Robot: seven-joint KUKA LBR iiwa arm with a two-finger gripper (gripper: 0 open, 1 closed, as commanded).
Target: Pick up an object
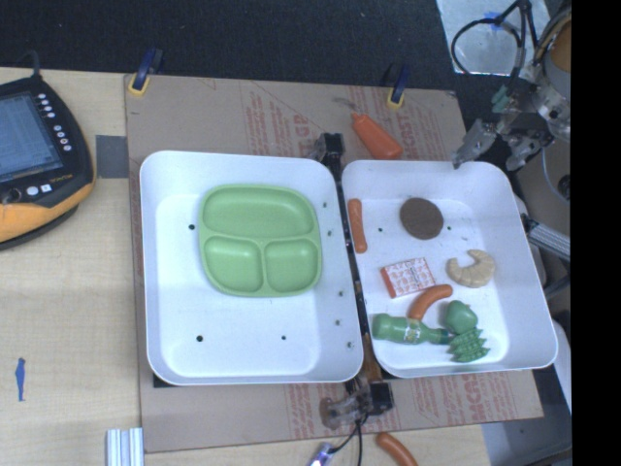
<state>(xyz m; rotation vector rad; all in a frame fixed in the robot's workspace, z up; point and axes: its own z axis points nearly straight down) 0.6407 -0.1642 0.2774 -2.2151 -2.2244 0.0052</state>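
Nothing held: my claw (482, 147) hung spread above the right bin's (524, 260) far corner; approach pending, descent toward the brown disc (422, 217) needed.

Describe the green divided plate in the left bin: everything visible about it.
The green plate is pale green and looks like matte plastic, a rounded rectangle with three compartments: one wide section across the top, two smaller ones below. It lies flat and right side up, slightly rotated, in the upper middle of the left bin. Its compartments hold nothing, and only the bin floor touches it.
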